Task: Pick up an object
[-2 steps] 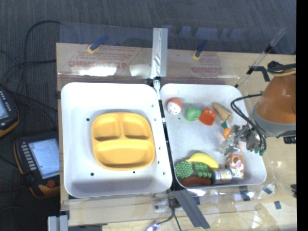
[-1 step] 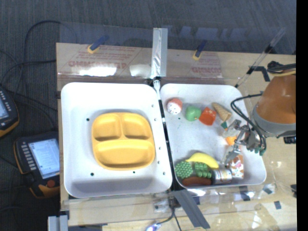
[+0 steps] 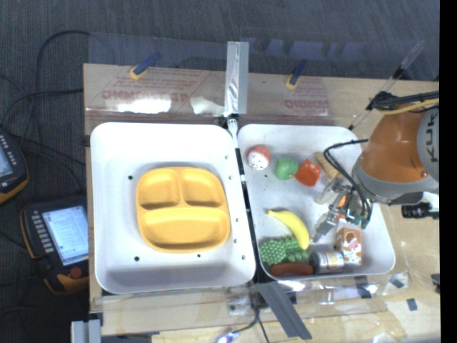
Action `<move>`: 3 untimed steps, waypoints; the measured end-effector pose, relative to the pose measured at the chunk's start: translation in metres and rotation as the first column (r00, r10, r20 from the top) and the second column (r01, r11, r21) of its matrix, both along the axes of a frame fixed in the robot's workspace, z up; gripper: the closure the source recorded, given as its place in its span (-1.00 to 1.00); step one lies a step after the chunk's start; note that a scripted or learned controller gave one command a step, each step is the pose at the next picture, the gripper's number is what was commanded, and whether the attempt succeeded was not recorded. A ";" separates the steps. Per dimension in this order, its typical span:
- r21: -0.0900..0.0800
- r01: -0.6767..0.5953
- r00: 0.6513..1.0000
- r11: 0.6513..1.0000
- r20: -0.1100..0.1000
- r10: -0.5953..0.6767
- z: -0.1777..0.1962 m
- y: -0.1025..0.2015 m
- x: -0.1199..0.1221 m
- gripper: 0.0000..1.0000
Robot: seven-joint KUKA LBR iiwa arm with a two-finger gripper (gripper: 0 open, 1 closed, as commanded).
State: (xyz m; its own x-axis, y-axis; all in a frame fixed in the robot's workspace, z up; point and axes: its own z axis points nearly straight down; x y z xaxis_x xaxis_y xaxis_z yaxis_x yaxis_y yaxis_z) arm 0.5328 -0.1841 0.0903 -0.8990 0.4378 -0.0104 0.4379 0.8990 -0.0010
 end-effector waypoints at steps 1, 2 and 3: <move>0.002 0.006 1.000 1.000 0.004 -0.006 -0.001 0.043 0.105 -1.00; 0.001 -0.036 0.999 0.999 0.002 0.036 0.000 0.007 0.045 -1.00; -0.002 -0.091 0.996 0.996 0.006 0.091 0.001 -0.010 -0.010 -1.00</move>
State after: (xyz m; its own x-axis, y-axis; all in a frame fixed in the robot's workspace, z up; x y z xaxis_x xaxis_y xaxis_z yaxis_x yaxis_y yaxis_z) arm 0.5227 -0.1944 0.0911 -0.9351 0.3539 -0.0162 0.3540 0.9353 0.0002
